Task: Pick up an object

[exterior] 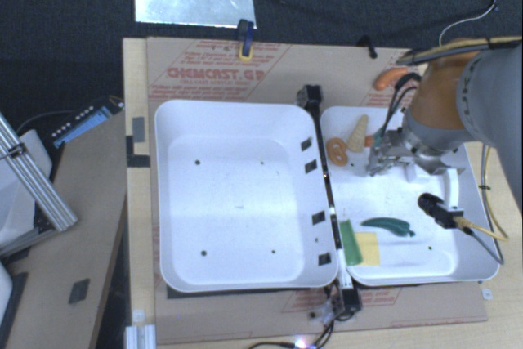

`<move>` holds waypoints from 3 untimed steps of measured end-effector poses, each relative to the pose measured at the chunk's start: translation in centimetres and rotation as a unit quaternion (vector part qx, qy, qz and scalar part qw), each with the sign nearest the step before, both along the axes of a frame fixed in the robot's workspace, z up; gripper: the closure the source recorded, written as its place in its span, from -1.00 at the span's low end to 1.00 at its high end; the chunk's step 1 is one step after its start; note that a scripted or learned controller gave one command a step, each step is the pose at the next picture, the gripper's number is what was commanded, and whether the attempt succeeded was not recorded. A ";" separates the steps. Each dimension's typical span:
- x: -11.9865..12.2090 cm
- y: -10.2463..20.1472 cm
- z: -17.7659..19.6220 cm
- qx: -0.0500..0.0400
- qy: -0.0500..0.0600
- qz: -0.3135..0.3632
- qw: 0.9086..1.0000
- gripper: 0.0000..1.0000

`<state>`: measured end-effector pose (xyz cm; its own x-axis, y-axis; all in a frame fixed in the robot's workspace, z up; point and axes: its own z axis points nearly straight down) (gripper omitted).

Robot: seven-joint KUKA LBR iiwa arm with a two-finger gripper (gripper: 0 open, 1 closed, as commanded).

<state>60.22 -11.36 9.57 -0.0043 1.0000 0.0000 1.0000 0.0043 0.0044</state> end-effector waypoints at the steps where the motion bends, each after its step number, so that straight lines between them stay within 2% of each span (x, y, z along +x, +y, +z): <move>1: -0.6 1.7 -1.2 0.000 0.002 0.000 1.000 1.00; 2: 2.3 3.1 -1.0 0.000 0.000 0.001 1.000 1.00; 3: 3.9 3.1 -1.1 0.001 0.002 0.000 1.000 1.00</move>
<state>64.16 -8.26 8.49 -0.0048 1.0000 0.0011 1.0000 0.0048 0.0005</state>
